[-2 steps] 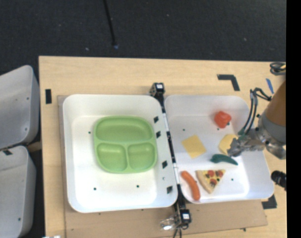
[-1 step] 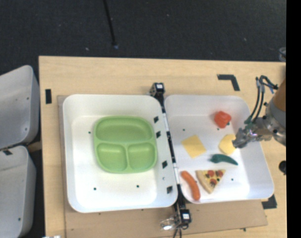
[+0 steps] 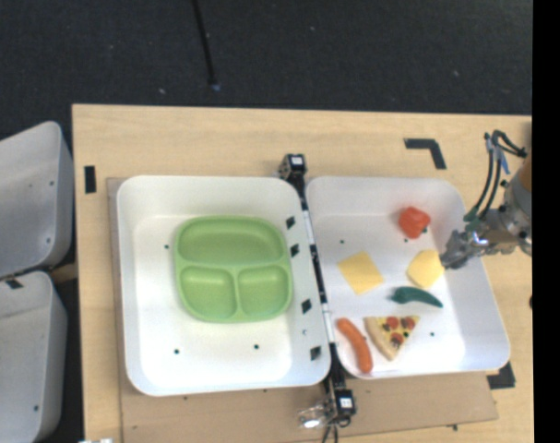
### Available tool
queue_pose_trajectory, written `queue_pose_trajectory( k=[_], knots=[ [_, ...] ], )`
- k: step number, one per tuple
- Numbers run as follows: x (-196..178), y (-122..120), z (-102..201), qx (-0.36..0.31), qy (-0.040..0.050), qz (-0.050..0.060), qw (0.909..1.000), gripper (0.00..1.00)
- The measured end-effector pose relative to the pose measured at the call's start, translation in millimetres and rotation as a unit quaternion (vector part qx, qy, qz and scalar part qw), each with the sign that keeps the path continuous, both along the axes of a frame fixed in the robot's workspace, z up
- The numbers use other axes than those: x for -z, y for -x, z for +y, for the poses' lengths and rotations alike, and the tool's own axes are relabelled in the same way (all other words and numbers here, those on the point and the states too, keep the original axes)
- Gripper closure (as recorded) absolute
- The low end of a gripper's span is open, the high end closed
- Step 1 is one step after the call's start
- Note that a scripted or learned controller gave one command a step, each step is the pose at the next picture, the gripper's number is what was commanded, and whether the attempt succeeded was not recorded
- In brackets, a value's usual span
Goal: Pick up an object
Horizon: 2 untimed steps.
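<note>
While gripper (image 3: 453, 253) hangs at right edge of right bin (image 3: 478, 321), just beside yellow block (image 3: 425, 269), jaws too small to tell. Nothing held. Best: line up over block, drop straight, miss green pepper (image 3: 416, 295) and red tomato (image 3: 413, 221).

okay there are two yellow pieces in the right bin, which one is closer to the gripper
The yellow piece on the right, just beside the gripper. The other yellow piece lies farther left, toward the divider.
</note>
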<state>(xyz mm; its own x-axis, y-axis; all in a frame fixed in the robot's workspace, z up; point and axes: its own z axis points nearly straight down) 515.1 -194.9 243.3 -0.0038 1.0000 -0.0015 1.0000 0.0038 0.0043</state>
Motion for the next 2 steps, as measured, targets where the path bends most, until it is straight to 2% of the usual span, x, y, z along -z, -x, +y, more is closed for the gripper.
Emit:
queue_pose_trajectory(
  k=[2],
  knots=[
    [-16,-21,95,-0.002,-0.0009,0.000,1.0000,1.00]
  ],
)
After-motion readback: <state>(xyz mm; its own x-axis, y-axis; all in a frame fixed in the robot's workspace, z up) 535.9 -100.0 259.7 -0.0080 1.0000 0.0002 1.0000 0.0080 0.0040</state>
